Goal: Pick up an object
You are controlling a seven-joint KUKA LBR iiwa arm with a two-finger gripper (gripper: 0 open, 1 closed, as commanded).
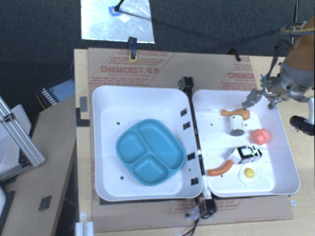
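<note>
I'm seeing the pincer [262,98] hanging over the right bin's [288,146] upper right corner, fingers spread, gripping nothing. Beneath and left, a white cup [236,125] is lying against an orange piece [235,113]. A pink lump [261,136], black-white toy [247,154], sausage [219,168] and egg [249,173] are sitting lower. A blue tray [150,151] is occupying the left bin [103,146].

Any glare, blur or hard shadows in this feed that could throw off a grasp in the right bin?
Camera view: the shiny sheet beyond the bench glares; the gripper at the right bin's far edge looks soft and smeared; the sausage, fried egg and pink ball are sharp, with faint shadows; light on the white bins is even.
</note>
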